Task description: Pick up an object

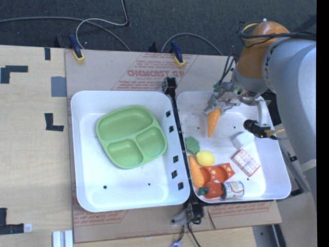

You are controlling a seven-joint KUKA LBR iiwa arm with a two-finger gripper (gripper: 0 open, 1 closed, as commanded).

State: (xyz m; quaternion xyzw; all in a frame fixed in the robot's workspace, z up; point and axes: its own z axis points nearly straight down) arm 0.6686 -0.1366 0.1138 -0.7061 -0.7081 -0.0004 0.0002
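Note:
My gripper [219,105] hangs over the back of the right bin [275,176], under the orange wrist band. An orange toy carrot [212,122] points down from it, its thick top caught between the two fingers, tip just above the bin floor. The gripper is shut on this carrot. A heap of other toys lies at the bin's front left: a green leafy piece [192,144], a yellow lemon [204,158], a second orange carrot [196,173], red pieces [216,173] and a small can [234,189].
A pink patterned box [245,161] and a small grey block [238,137] lie right of the heap. The left bin [85,179] holds a green divided plate [131,136]. A black divider [176,133] runs between the bins. Cables cross the dark floor behind.

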